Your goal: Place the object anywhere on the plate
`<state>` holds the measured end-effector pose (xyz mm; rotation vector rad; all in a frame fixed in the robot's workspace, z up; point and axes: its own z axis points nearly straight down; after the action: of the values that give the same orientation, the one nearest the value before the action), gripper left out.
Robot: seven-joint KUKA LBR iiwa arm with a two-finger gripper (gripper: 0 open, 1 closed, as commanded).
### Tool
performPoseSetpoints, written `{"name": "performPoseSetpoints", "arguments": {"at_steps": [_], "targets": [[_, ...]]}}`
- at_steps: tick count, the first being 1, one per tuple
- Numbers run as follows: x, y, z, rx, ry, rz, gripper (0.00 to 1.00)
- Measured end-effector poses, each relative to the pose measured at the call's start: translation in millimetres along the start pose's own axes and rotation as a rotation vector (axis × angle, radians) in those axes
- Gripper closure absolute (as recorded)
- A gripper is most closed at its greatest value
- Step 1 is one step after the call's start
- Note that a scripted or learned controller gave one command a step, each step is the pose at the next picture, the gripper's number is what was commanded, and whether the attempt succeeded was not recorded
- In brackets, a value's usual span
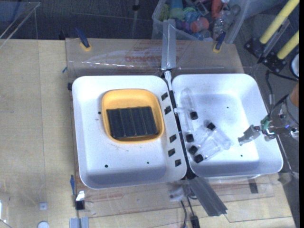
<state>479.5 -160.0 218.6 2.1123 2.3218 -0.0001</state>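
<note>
My gripper (248, 136) is hovering over the right edge of the right-hand white bin (247, 87), and I cannot tell how it is set. The clear plastic bottles with black caps (209, 144) are lying in a loose heap near that bin's left wall. The yellow rounded plate (131, 99), bearing a dark ribbed slab (132, 122), is waiting in the left-hand bin. I am judging the pick not yet made; next I am needing to reach left and down onto one bottle.
</note>
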Motion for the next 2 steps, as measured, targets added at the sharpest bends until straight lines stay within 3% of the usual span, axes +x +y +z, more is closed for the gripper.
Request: {"name": "performPoseSetpoints", "arguments": {"at_steps": [1, 2], "targets": [[-54, 42, -80, -0.003, -0.002, -0.257, 0.00], [-70, 70, -9, -0.001, 0.003, -0.718, 0.00]]}}
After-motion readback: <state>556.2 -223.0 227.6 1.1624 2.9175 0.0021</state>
